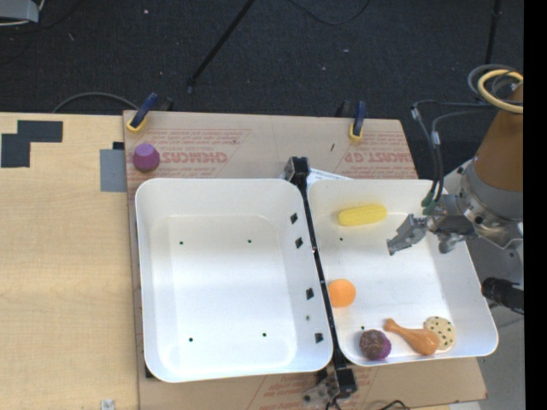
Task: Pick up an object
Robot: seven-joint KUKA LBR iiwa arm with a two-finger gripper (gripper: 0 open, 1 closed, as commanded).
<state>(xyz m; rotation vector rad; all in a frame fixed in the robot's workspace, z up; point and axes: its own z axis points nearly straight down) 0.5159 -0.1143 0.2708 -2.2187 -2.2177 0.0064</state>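
The right bin (479, 306) holds several small items: a yellow corn-like piece (361, 215) at the back, an orange ball (341, 293) by the divider, and a dark purple ball (373, 344), a tan drumstick (410, 335) and a speckled cookie (439, 333) at the front. My gripper (425, 239) hangs over the right bin's back right part, to the right of the yellow piece and a little nearer the front. Its fingers stand apart, open, with nothing between them.
The left bin (145, 254) sits beside the right one, with a black hinge strip (309, 263) between them. A purple cup-like object (146, 156) rests on the cardboard behind the left bin. Two clamps (357, 120) hold the cardboard's back edge.
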